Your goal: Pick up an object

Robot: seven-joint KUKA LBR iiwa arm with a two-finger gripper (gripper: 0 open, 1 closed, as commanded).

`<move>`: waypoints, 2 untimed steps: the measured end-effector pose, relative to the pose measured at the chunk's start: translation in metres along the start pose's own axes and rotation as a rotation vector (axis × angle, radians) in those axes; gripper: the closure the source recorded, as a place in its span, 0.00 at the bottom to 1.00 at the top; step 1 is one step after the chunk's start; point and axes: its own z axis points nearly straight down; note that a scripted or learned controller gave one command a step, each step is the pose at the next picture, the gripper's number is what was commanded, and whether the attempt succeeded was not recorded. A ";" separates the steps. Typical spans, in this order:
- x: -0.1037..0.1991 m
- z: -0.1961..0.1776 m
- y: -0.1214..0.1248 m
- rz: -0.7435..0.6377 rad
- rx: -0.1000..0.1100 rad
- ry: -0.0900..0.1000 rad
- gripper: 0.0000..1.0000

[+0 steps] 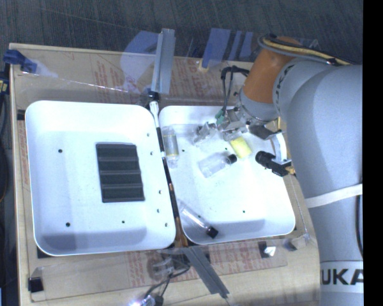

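1. Camera view, upper right of frame: I see the pincer (228,121) low in the right bin (274,215); I cannot tell its state.
2. Yellow object (240,147) lies just below it, beside a clear bottle (214,164).
3. Left bin (51,190) holds a black ribbed block (120,172).

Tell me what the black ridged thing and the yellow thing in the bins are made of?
The black ridged block in the left bin looks like matte plastic or rubber: dull, dark, with molded ribs and no shine. The yellow piece in the right bin looks soft and foamy, maybe a sponge, though it is too small to be sure.
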 end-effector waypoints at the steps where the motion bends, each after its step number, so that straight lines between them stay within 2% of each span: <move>1: 0.000 -0.030 0.001 -0.043 -0.002 -0.002 0.00; 2: 0.000 -0.016 0.001 -0.105 0.001 0.001 0.00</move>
